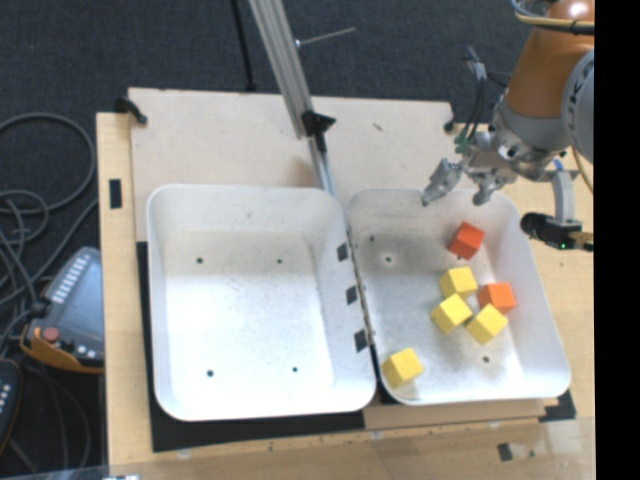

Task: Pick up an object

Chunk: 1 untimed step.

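Orange cube [465, 240] sits at five o'clock beneath the open, empty gripper [462, 188]; an off-centre descent could knock it aside.

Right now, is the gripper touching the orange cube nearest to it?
Apart. In the camera view the gripper hangs open above the right bin's far edge, and white bin floor shows between its fingers and the orange cube.

A robotics lab, by every sign — an industrial arm [545, 68] at upper right over a plywood bench [210, 138] with two white bins [160, 268], an aluminium camera post [280, 48] top centre, loose cables [40, 218] and a teach pendant [70, 308] on dark carpet at left.
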Motion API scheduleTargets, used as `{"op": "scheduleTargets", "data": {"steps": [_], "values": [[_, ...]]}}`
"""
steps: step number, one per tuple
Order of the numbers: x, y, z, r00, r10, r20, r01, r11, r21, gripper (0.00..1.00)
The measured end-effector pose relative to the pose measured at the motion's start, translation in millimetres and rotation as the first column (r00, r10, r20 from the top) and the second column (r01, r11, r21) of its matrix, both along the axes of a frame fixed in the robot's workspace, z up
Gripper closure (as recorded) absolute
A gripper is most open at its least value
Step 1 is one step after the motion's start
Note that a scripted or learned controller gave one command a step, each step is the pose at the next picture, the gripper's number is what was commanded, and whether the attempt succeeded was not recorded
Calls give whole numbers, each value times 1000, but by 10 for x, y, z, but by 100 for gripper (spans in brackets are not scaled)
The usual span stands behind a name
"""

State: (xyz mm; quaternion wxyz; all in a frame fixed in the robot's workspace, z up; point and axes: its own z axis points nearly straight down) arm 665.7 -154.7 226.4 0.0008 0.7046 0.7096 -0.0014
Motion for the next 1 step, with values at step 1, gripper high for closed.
{"op": "scheduleTargets", "data": {"steps": [1], "values": [[-399, -517, -274, 1000, -12, -2, 12, 1000, -1, 0]]}}
